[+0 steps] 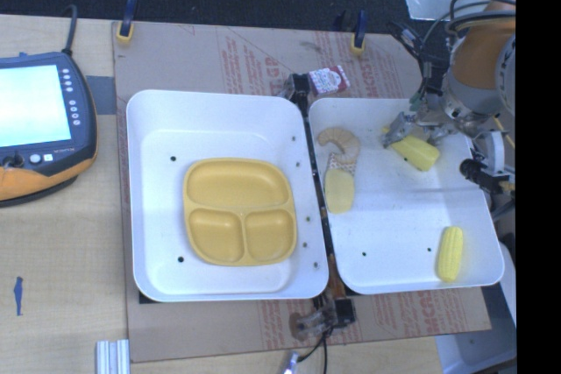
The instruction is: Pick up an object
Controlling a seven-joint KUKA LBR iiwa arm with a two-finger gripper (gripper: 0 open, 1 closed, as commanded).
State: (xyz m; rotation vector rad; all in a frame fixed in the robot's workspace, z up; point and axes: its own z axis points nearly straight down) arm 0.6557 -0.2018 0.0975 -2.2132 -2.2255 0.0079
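Left bin (149, 188): yellow tray (239, 211). Right bin (394, 263): corn (450, 253), pale block (339, 190), cookie (338, 138), yellow block (415, 153) apparently between the gripper (410, 129) fingers; centre floor open.

A pale yellow block (415, 153) lies tilted in the right bin's far part.

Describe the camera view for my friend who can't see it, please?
A robot gripper reaches from the right into the right bin, right beside a yellow block. That bin also holds a corn cob, a pale yellow piece and a tan curved piece; the left bin holds a yellow divided plate.
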